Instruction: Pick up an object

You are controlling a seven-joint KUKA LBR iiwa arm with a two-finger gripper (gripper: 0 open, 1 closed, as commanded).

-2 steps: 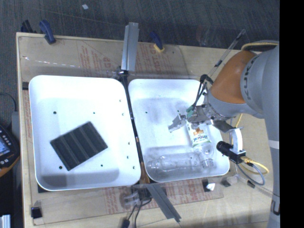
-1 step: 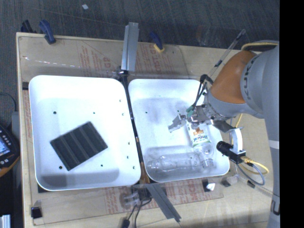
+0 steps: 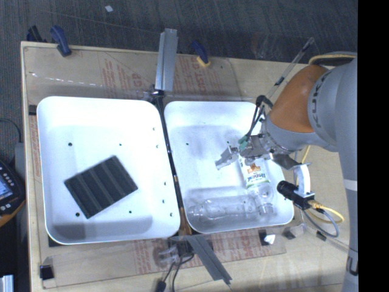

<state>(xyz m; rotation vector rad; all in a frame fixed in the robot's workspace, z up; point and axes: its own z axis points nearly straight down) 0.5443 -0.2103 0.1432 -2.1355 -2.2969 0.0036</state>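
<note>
Gripper (image 3: 234, 155) hovers beside small labelled bottle (image 3: 256, 178) in right bin (image 3: 200, 117).

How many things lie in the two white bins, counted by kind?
Dark ribbed flat panel: 1, in the left bin.
Clear plastic bottle, lying on its side: 1, in the right bin.
Small bottle with a white label: 1, in the right bin, just below the tool.
Total: 3
</note>
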